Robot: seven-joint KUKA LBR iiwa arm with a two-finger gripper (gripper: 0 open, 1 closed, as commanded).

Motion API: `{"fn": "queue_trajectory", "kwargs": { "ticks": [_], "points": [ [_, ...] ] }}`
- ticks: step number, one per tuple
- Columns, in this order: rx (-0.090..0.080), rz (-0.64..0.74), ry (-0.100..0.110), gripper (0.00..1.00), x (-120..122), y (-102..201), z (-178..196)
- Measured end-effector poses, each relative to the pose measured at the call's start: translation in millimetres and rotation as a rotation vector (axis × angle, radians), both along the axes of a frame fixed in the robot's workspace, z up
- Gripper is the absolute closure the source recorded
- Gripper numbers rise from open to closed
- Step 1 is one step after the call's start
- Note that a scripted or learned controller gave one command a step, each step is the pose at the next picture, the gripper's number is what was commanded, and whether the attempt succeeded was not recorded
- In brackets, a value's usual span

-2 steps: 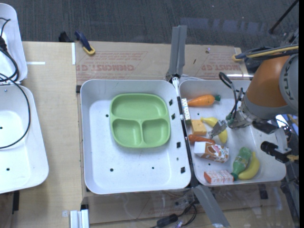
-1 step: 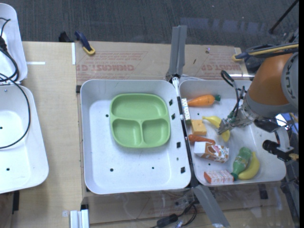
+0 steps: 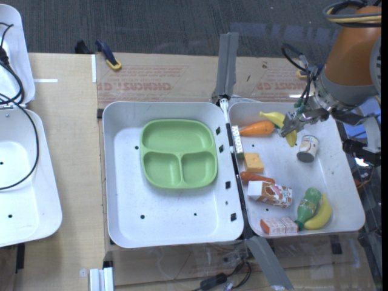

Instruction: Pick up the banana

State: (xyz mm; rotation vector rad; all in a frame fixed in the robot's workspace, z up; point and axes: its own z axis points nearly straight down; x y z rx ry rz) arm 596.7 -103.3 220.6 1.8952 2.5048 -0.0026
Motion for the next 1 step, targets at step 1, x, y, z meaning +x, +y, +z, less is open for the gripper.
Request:
{"fn": "queue_trajectory", "kwargs": {
  "ticks": [1],
  "points": [
    [-0.001,-0.102,-0.002,1.00,53.5,-27.8,95.1]
  ]
}}
